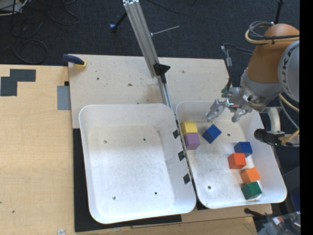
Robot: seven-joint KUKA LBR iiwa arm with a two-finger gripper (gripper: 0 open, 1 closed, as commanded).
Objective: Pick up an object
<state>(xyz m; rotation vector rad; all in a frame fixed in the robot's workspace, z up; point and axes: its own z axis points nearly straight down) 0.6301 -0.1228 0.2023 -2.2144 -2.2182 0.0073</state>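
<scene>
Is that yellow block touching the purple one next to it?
Touching. The camera view shows the yellow block pressed against the purple block with no gap, beside the right bin's left wall.

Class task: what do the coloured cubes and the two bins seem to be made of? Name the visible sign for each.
The cubes, such as the orange cube and the green cube, look like painted wood or matte plastic: flat colour, crisp edges, no gloss. The white bins look like thin moulded plastic: rounded corners, smooth walls, scuffed speckled floors.

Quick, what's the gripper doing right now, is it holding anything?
Gripper: open, holding nothing, above the right bin near the blue cube.
</scene>
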